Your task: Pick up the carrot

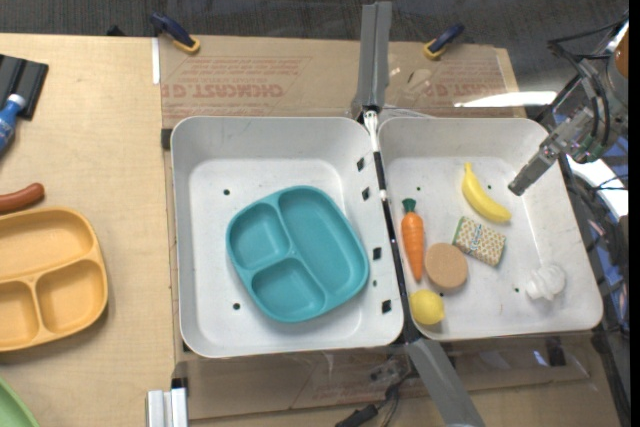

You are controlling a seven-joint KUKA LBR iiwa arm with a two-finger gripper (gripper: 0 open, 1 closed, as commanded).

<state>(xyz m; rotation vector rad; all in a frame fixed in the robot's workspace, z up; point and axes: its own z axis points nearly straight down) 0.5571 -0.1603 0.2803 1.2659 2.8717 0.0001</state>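
The carrot [412,240], orange with a green top, lies lengthwise against the left wall of the right bin [560,315], its green end pointing away from me. My gripper [521,182] hangs over the right bin's far right part, just right of a yellow banana [484,196]. It sits well to the right of the carrot and apart from it. Nothing shows in its grasp.
Around the carrot lie a tan round disc [446,267], a speckled yellow block [479,241], a lemon [427,307] and a small white object [546,283]. The left bin [200,215] bears a teal divided plate [296,253]. A yellow tray [45,280] rests on the bench at left.
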